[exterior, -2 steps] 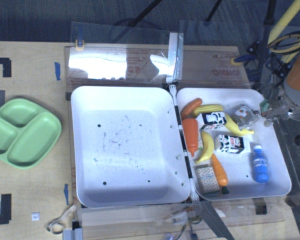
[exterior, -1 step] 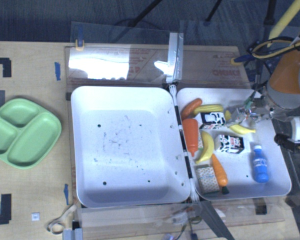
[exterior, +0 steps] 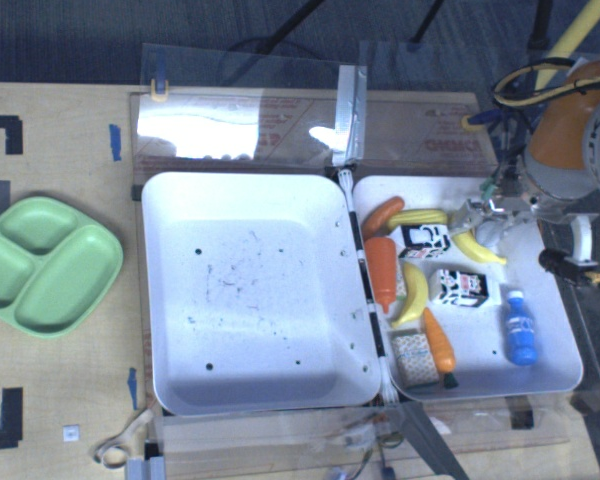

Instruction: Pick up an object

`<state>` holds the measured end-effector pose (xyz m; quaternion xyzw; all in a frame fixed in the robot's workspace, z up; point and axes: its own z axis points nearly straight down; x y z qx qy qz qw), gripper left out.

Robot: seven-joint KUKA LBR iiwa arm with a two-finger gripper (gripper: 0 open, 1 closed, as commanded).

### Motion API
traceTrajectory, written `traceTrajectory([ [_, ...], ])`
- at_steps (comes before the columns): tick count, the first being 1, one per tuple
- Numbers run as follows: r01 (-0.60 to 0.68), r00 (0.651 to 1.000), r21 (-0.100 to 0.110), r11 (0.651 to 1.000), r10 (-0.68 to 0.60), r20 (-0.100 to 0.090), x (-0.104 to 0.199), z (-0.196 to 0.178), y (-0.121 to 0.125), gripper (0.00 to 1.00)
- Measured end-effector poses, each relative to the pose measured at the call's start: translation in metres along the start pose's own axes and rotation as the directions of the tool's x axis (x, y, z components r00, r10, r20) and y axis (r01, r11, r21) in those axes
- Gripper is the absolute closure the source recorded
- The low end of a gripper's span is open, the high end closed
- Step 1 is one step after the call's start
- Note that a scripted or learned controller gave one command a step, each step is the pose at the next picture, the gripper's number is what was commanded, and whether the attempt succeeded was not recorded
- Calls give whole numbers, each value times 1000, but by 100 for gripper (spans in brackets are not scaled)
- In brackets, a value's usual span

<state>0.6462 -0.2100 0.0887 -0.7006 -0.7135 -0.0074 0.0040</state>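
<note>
The right bin [exterior: 555, 373] holds several small objects. A red sausage [exterior: 382, 213] and a yellow banana [exterior: 418, 217] lie at its far left. A black-and-white carton [exterior: 425, 238] sits just below them, and a second banana [exterior: 478, 249] lies to its right. An orange cylinder [exterior: 382, 270], a third banana [exterior: 413, 295], another black-and-white carton [exterior: 462, 286], a blue bottle [exterior: 519, 329], a carrot [exterior: 438, 340] and a speckled block [exterior: 412, 357] fill the rest. My gripper [exterior: 488, 212] hangs over the bin's far right part, just above the second banana.
The left bin [exterior: 170, 208] stands beside the right one, a divider rail [exterior: 365, 268] between them. A green sectioned plate [exterior: 46, 264] rests on the bench at far left. A clear panel [exterior: 245, 118] stands behind the bins. The grey arm with its orange band [exterior: 565, 143] reaches in from the right.
</note>
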Motion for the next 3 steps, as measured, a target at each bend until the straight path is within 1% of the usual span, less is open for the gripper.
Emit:
traceTrajectory([
  [1, 126, 992, 4, 992, -126, 18, 31, 3, -11, 0],
  [2, 126, 992, 2, 992, -126, 18, 31, -6, -10, 100],
  [3, 98, 995, 7, 995, -98, 16, 116, -100, 11, 100],
])
